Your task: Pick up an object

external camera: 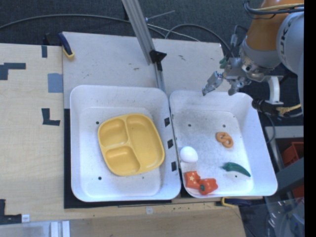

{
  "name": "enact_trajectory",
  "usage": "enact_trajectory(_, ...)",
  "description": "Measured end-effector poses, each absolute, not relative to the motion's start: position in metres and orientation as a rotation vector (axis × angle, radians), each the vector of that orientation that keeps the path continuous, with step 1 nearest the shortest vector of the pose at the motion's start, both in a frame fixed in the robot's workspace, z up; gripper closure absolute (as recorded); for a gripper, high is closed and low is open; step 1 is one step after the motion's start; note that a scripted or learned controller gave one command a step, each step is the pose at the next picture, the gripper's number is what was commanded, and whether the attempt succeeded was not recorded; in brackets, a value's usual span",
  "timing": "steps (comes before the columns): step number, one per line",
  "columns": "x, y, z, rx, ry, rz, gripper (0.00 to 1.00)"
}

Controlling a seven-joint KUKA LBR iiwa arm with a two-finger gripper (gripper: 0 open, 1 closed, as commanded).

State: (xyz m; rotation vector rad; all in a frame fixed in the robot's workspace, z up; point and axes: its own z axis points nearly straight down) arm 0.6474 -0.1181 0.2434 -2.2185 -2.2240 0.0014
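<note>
Item 1: grey jointed robot arm with an orange band above the wrist (274, 28), entered from the right and positioned over the far right corner of the right bin.

Item 2: two-finger metal gripper (218, 87), seen above the far rim of the right bin. Its two fingers are spread apart, with nothing held between them.

Item 3: shallow white plastic bin on the right (256, 132). Four objects are contained:
- a small orange pretzel-shaped toy (224, 139), placed right of centre, well apart from the gripper;
- a white egg-shaped object (188, 154), lying against the left wall;
- a dark green pepper-shaped toy (236, 169), lying toward the near right;
- a red and orange blocky toy (200, 182), lying at the near left corner, just beside the egg-shaped object.

Item 4: shallow white plastic bin on the left (79, 132), set touching the right bin along one side. A yellow plastic tray with three compartments (131, 143) is laid flat in its middle, turned at a slant.

Item 5: slanted grey metal post (140, 23), fixed behind the junction of the two bins.

Item 6: black cables (98, 19), run along the far side of the bench.
</note>
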Motion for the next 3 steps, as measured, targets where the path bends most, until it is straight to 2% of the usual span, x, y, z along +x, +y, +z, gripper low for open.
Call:
enact_trajectory(1, 0.647, -0.118, 0.243, -2.218, -2.224, 0.002, 0.00)
enact_trajectory(2, 0.649, -0.114, 0.199, -2.216, -2.222, 0.007, 0.00)
enact_trajectory(3, 0.643, -0.113, 0.134, -2.215, -2.219, 0.010, 0.00)
